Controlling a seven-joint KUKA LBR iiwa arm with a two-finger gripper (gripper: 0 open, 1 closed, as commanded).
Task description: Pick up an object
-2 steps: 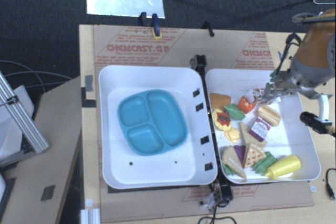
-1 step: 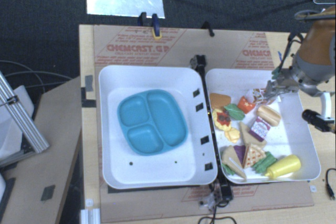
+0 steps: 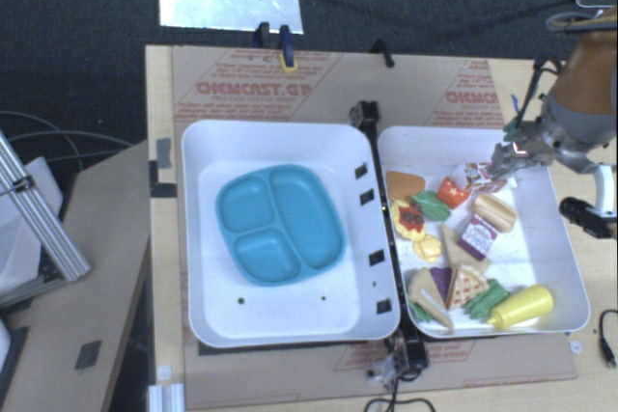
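Smooth blue three-part plate point(image 3: 280, 224) lies in glossy white left bin point(image 3: 198, 159).

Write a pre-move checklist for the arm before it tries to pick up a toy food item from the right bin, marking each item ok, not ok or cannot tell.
1. Gripper above the right bin: ok.
2. Targets nearby, hot dog and orange-red piece: ok.
3. Finger opening: cannot tell.
4. Anything held already: cannot tell.
5. Left bin holds the blue divided plate, away from the arm: ok.
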